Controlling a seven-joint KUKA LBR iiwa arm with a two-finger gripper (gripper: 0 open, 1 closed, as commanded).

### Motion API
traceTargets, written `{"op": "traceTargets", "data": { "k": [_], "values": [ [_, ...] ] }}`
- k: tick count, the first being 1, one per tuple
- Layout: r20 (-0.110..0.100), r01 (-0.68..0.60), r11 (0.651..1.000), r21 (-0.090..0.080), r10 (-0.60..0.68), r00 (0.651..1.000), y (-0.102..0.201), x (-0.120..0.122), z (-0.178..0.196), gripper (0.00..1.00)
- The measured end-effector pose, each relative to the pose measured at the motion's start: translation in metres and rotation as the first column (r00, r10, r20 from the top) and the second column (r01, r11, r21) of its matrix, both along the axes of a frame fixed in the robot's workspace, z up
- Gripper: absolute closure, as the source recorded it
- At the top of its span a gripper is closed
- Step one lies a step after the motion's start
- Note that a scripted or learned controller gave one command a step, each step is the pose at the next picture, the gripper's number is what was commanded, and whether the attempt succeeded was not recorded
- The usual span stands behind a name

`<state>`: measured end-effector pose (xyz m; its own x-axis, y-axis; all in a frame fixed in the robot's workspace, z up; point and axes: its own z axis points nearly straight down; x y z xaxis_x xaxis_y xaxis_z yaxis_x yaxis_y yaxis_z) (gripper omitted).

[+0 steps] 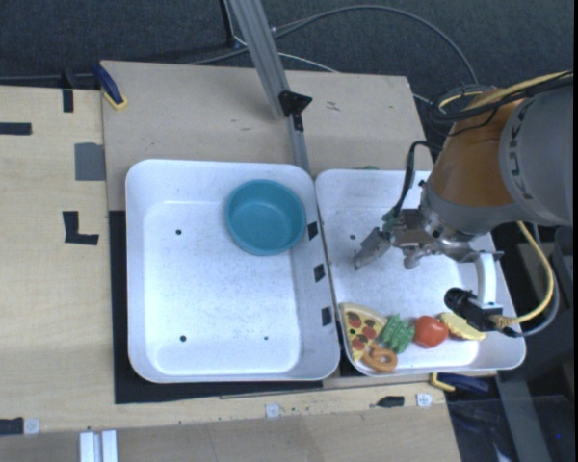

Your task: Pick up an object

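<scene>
My gripper [389, 255] hangs over the middle of the right bin [352, 200], its two fingers spread apart and nothing between them. Along that bin's front wall lie a toy pizza slice [363, 333], a green vegetable piece [397, 333], a red tomato [430, 331] and a small yellow piece [459, 328]. All of these lie below and to the right of the fingertips, apart from them. A blue bowl [265, 217] sits upright in the back right corner of the left bin [154, 287].
A grey metal post [270, 61] slants down from the back to the divide between the two bins. Bare white floor shows under the gripper and across most of the left bin. The arm's orange band [472, 166] is over the right bin's far side.
</scene>
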<state>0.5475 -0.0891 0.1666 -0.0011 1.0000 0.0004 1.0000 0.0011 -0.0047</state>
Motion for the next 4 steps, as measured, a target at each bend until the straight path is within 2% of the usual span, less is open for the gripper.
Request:
{"op": "traceTargets", "data": {
  "k": [1, 2, 3, 4],
  "values": [
    [-0.002, 0.001, 1.0, 0.0, -0.001, 1.0, -0.003, -0.008, -0.06, 0.0],
    [0.006, 0.001, 1.0, -0.001, -0.001, 1.0, -0.003, -0.008, -0.077, 0.0],
    [0.008, 0.002, 1.0, -0.002, -0.002, 1.0, -0.004, -0.007, -0.066, 1.0],
    [0.008, 0.001, 1.0, -0.001, -0.001, 1.0, -0.013, -0.01, -0.015, 1.0]
  ]
}}
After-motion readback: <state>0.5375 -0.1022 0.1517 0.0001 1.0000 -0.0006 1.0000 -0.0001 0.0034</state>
